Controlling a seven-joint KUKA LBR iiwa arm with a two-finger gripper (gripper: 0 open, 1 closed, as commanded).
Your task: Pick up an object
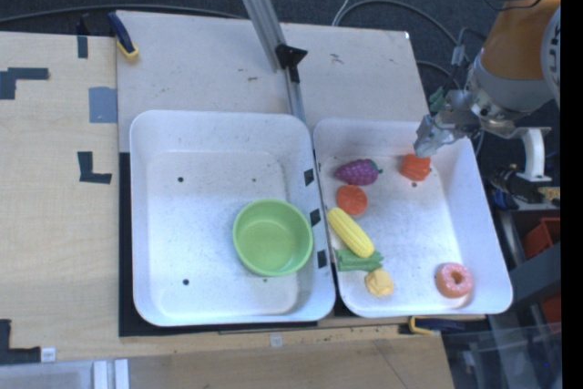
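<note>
Red toy (415, 167), sitting near the top of the right bin (474, 223), right of the middle of the frame. Flat on the bin floor, not lifted.

Just above it and a bit to the right: the pincer (428, 144), hanging low by the bin's top edge. Very close to the red toy, maybe touching, but too hard to say. Cannot tell whether apart or together, too small and grey from up here. Nothing seen gripped.

Looks like the reaching step, with the grab not yet done.

Left of the red toy, a small gap away: purple grapes (357, 170). Below the grapes, an orange ball (352, 199), then corn (352, 234), then a yellow lump (379, 283). Pink donut (453, 279) in the lower right of the same bin, well apart. Green bowl (272, 238) in the left bin (164, 141), toward its lower right. Both bins resting on the desk (200, 59).

Next, probably: slide a little down and left in the frame, to sit right over the red toy. Spread wide enough to go around it. Go down close to the bin floor, squeeze, then lift straight up.

Care needed with the bin wall, close by at the top. Round toy, so likely to roll or pop out if squeezed off to one side. Grapes near enough to get bumped by a wide reach.
</note>
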